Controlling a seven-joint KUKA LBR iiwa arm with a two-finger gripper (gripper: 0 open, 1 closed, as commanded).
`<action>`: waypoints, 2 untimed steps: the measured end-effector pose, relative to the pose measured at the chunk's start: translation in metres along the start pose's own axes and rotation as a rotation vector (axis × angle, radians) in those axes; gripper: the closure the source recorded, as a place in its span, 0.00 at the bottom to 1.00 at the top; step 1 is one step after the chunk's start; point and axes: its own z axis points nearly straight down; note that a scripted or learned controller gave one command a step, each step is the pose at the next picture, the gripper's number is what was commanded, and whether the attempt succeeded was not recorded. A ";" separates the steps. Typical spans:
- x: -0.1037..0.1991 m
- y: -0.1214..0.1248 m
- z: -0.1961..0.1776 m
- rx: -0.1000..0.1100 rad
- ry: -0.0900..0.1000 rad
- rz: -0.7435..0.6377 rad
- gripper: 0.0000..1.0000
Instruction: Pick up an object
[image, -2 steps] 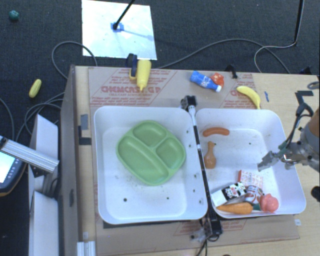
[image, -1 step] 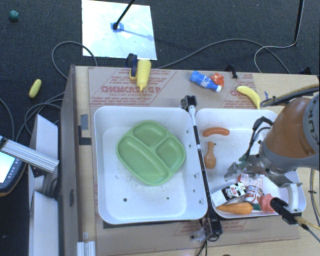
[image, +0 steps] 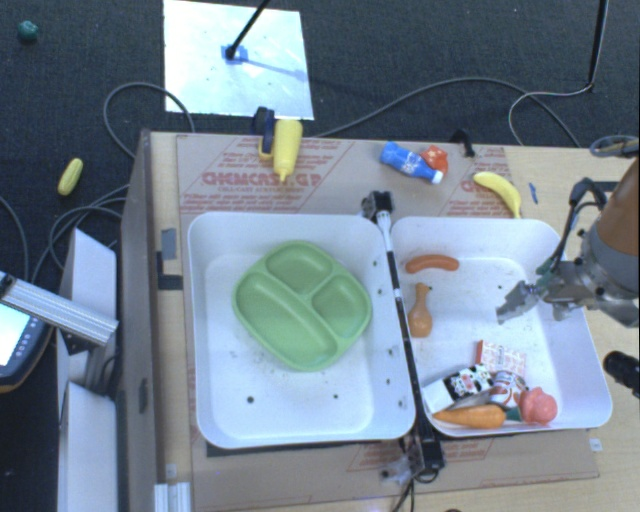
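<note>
The right bin (image: 560, 240) holds several small things. An orange sausage (image: 432, 264) lies near its far left, and a tan gourd-shaped toy (image: 420, 312) sits just below it. At the bin's near edge lie a carrot (image: 470, 417), a pink lump (image: 538, 405), a red-and-white packet (image: 499, 357) and a black-and-white toy (image: 467, 382). My gripper (image: 540, 303) hangs over the right half of this bin, open, with nothing between its fingers. It is above and to the right of the packet.
A green divided plate (image: 302, 303) lies in the left bin (image: 230, 400). On the bench behind the bins are a yellow bottle (image: 285, 145), a blue bottle (image: 410, 162) and a banana (image: 498, 190). A black rod (image: 395, 300) runs between the bins.
</note>
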 end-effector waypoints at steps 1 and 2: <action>0.039 -0.017 0.056 0.005 0.003 0.000 0.00; 0.041 -0.015 -0.010 0.001 0.001 -0.001 0.00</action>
